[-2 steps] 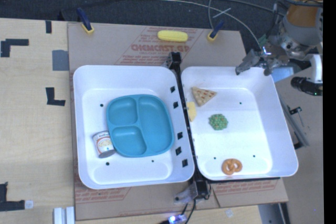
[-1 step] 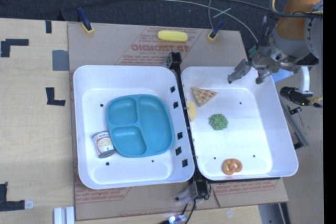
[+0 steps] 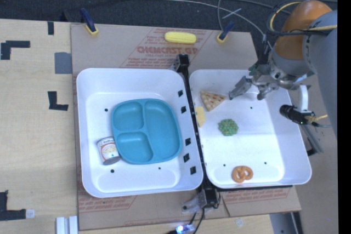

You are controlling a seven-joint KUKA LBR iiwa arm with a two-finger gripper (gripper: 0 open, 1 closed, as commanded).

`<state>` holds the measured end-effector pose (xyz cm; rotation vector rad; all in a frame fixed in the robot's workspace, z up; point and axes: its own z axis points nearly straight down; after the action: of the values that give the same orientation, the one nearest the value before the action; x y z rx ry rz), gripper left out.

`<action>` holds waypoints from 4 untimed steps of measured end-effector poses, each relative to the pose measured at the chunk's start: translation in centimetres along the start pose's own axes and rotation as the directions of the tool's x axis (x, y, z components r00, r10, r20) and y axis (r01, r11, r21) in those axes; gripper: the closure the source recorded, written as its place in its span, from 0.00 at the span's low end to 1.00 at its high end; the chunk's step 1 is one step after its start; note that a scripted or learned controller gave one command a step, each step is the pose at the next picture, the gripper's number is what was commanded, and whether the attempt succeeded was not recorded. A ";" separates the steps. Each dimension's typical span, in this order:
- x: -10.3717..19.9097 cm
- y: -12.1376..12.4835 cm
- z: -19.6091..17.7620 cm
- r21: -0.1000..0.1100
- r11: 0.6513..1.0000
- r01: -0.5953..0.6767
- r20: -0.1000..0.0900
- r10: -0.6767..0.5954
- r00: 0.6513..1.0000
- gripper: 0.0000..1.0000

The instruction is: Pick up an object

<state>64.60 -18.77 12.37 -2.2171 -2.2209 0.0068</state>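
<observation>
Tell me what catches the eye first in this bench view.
The big blue divided plate in the left bin stands out most, with a small can beside it. In the right bin, the open gripper hovers near a pizza slice, with a green broccoli piece and a pretzel below.

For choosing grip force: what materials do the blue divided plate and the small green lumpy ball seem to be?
Blue divided plate: probably hard plastic, smooth, uniform colour, moulded compartments. Small green lumpy ball: likely rubber or plastic toy food, bumpy matte surface; uncertain.
</observation>
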 end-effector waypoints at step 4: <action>1.1 0.0 -16.8 -0.009 1.000 0.000 0.000 0.000 1.000 1.00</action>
<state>64.68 -17.66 29.18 -2.2220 -2.2250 -0.0025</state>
